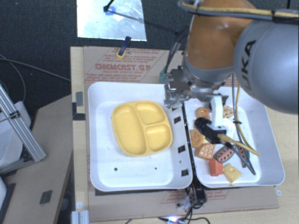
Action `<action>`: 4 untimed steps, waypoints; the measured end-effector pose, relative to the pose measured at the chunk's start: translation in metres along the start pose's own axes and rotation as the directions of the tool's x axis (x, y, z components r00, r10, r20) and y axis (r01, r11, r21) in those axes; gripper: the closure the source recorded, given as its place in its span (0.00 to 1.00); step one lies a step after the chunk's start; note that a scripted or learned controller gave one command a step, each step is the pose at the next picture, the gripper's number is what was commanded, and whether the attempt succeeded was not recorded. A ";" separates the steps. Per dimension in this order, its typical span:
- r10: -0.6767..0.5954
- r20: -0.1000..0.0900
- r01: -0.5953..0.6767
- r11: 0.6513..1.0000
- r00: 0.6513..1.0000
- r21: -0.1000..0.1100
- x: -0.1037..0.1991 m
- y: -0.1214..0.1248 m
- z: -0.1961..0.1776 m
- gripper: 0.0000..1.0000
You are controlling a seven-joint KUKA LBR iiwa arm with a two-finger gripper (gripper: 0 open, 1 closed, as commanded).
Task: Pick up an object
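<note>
Reading "CHEMCAST GP": cardboard sheet (122,65) under bins (99,139).

The scene is lit brightly and evenly from above. The two white bins (100,139) are so bright that small details on their floors are washed out. A soft, pale shadow is cast around the yellow divided plate (141,127). Strong glare is seen on the shiny foil sheet (111,12) at the top. A bright spot is seen on the orange band (215,29) of the arm, which is close to the camera and looks slightly blurred. The dark floor is grainy. The small toys are not sharp.
</note>
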State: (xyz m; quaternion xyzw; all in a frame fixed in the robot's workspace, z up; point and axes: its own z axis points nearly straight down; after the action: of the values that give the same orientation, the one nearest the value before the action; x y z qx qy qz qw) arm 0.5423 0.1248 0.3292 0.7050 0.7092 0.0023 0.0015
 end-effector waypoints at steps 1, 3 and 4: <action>-0.004 0.000 0.004 1.000 1.000 -0.002 0.000 0.001 -0.010 1.00; 0.000 0.000 0.000 1.000 1.000 0.007 0.040 -0.048 0.001 1.00; 0.016 0.004 -0.016 1.000 1.000 0.001 -0.100 -0.033 -0.013 1.00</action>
State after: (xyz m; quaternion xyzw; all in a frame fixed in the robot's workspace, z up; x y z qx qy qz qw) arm 0.5103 0.0247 0.3424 0.7106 0.7036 0.0007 0.0025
